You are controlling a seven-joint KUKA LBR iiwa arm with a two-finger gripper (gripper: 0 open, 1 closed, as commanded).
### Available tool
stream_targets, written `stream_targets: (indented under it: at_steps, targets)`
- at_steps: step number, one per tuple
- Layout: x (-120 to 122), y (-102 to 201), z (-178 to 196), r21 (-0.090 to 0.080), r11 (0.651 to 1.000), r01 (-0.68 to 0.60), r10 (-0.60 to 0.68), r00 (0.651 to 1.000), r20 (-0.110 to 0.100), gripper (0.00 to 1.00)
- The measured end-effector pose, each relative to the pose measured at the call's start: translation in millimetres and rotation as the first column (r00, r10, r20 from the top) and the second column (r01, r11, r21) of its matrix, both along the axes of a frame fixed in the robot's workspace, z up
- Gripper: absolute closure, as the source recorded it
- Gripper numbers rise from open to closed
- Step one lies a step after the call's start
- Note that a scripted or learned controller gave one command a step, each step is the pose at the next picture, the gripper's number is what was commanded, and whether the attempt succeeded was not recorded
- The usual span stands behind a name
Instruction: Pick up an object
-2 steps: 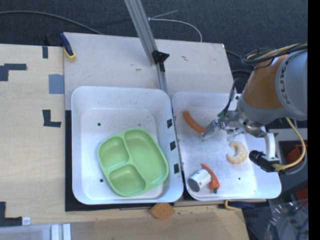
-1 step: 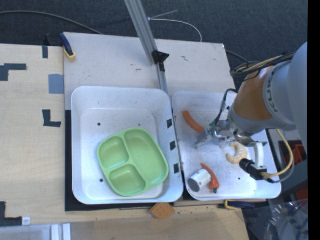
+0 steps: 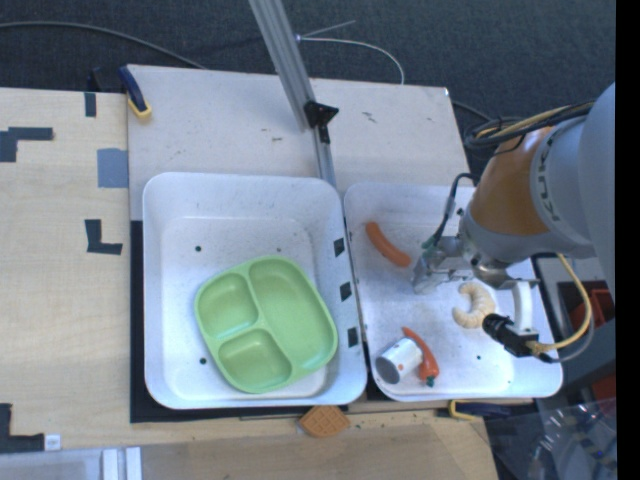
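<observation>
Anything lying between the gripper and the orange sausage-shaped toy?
No. In the camera view, bare white bin floor separates the gripper from the orange sausage-shaped toy.

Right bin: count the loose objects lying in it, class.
4: an orange sausage near the top left, a cream croissant under the arm, a white cup and a red-orange carrot touching at the bottom. The arm may hide more.

Bright even light, soft shadows, slightly blurry

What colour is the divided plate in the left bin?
Light green, the divided plastic plate, clear in the camera view.
</observation>
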State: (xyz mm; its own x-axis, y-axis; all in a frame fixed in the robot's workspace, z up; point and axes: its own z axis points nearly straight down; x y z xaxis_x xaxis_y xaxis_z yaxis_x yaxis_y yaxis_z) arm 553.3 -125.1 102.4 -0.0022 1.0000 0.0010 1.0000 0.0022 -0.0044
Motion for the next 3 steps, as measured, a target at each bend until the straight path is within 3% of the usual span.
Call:
stream_targets:
  at_steps: [2,3]
  targets:
    - [-1,5,96,-0.002,1.0,0.001,-0.001,1.0,0.008,1.0]
    - [16,63,93,0.001,1.0,-0.005,0.005,1.0,0.003,1.0]
